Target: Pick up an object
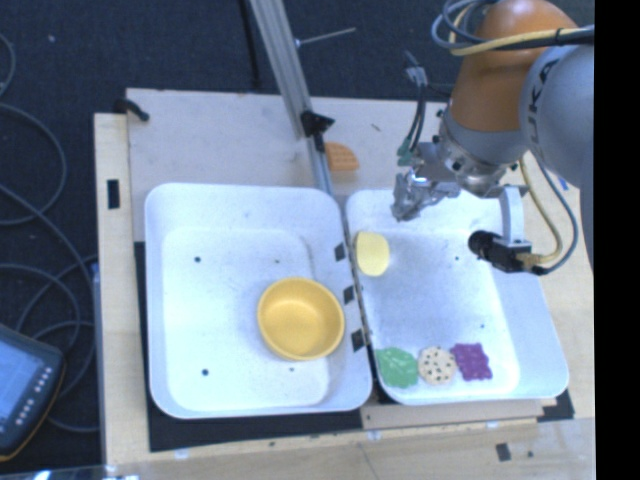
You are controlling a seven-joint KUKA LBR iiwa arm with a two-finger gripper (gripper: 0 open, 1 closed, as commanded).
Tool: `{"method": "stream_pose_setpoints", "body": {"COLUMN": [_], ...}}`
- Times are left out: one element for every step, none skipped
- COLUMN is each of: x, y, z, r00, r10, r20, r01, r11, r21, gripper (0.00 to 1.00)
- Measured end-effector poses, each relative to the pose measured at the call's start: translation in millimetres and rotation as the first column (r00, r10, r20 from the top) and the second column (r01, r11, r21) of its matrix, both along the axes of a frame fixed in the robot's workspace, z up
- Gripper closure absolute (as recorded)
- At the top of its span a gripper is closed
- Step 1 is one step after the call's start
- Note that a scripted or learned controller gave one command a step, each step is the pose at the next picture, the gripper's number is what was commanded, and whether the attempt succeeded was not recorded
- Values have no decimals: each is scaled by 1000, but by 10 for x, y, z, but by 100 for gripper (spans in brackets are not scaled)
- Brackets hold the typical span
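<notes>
My gripper hangs over the far left corner of the right bin, with nothing seen between its fingers. A pale yellow round piece lies just below and left of it, against the bin's left wall. Along the near edge of the same bin sit a green piece, a round cookie and a purple piece in a row. A yellow bowl stands upright in the left bin, near its right side.
A slanted metal pole rises from the gap between the bins at the back. An orange object lies on the bench behind the bins. A black fitting with cables hangs from the arm over the right bin.
</notes>
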State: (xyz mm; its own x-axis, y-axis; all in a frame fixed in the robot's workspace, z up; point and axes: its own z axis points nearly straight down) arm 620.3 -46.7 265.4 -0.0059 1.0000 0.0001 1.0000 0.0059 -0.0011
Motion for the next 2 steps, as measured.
{"method": "stream_pose_setpoints", "body": {"x": [142,282], "y": [588,1191], "z": [22,-9], "r00": [1000,1000], "r10": [2,2], "r20": [3,3], "r01": [-2,-2], "r11": [1000,1000], "r21": [1,0], "gripper": [100,100]}}
